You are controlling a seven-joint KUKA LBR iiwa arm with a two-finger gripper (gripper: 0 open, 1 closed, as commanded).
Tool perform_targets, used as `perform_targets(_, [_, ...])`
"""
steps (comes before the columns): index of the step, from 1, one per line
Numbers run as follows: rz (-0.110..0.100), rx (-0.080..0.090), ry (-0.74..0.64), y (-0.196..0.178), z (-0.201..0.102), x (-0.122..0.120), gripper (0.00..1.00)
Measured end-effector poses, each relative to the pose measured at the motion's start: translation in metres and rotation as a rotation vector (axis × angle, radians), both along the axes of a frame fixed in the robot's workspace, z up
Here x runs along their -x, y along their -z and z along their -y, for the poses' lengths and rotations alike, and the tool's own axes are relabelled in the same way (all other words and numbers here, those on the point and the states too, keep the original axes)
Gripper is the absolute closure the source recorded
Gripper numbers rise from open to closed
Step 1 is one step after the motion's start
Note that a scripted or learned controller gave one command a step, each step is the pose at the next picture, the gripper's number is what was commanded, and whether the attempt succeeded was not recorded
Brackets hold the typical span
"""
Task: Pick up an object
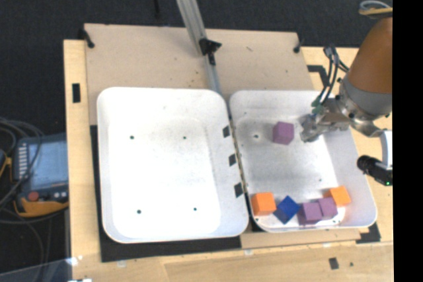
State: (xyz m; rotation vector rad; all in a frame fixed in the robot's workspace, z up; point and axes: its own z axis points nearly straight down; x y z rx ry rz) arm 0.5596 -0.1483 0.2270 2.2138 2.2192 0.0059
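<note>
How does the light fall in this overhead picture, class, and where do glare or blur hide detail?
Camera view: bright, even light bleaches the two white bins, whose rims barely stand out; the lone purple cube casts only a faint shadow; the grey two-finger gripper looks soft and smeared, so its detail is lost.

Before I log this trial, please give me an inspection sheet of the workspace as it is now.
Surface: bench bears the left bin and the right bin.
Job's things: lone purple cube mid right bin; along its near edge two orange cubes, a blue cube, two purple cubes.
Clutter: nothing seen.
Grippers: gripper low beside the lone purple cube; grip state unclear.
Cables: wires on the arm.
Surroundings: handheld pendant at left; slanted metal rail.
</note>
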Motion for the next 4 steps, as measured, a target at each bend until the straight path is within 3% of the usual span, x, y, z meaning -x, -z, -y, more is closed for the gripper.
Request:
perform_targets(1, [-0.007,-0.003,-0.004,0.004,-0.052,0.001,1.0])
perform_targets(4, [-0.009,-0.004,-0.005,0.007,-0.211,0.034,1.0])
